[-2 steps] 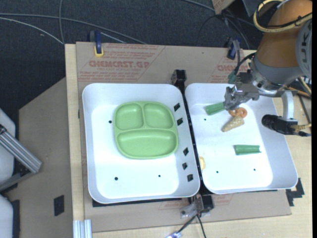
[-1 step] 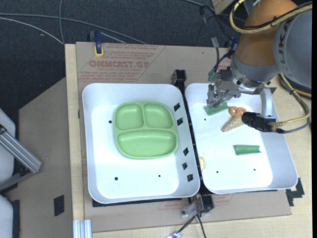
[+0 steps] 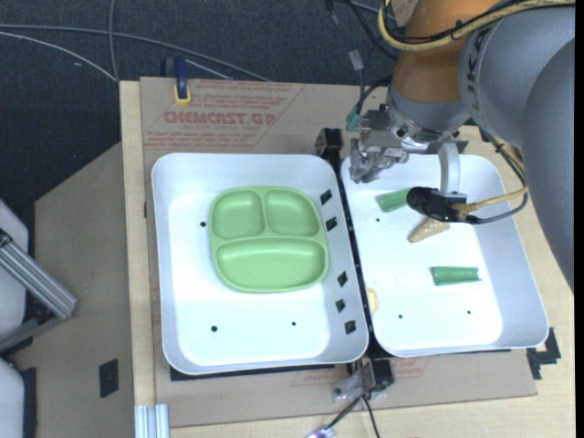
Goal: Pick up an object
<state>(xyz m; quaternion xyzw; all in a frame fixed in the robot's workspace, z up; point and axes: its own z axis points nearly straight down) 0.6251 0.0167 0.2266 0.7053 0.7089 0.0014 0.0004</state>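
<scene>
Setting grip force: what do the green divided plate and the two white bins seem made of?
Green divided plate: probably moulded plastic, smooth with a soft sheen; its even colour and rounded compartment ridges suggest it. Left bin and right bin: probably thin formed plastic, white and smooth with rounded corners; painted metal can't be excluded.

High, slanted, over both bins [image 3: 182, 290]

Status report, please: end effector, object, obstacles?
End effector at right bin's far edge. Nearest green block beside it, not held; second green block nearer front. Bin wall close by.
</scene>
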